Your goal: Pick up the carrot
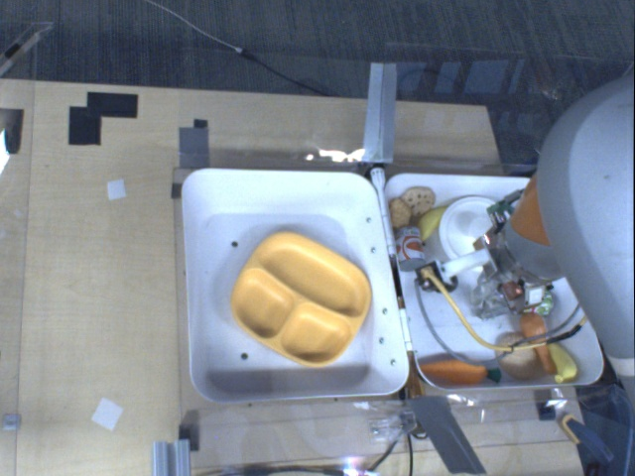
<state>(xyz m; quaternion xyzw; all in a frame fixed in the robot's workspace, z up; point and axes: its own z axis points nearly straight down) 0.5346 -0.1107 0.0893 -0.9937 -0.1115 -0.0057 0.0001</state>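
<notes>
Camera view, near edge of the right bin: the carrot lies flat against the near wall, lengthwise along it, close to the near left corner. No part of the tool touches it. Just to its right sit a brownish rounded item, a reddish piece and a small yellow piece.

Further in, a yellow cable curves from the tool down toward these items, passing just above the carrot. The gripper hangs over the middle of the right bin, well apart from the carrot; whether it is released or clenched cannot be determined, and nothing is visibly grasped.

Toward the far wall sit a white cup-like object, cookies and a small packet. The left bin holds a yellow divided dish.

Hazards, as judged:
- Wall contact. The carrot rests against the near wall, so one finger may strike the rim or fail to get behind the carrot.
- Cable snag. The yellow cable may be caught during descent.
- Wrong pick. The adjacent items may be taken or pushed instead.
- Roll-out. A tapered carrot may slip from a closing grip.
</notes>
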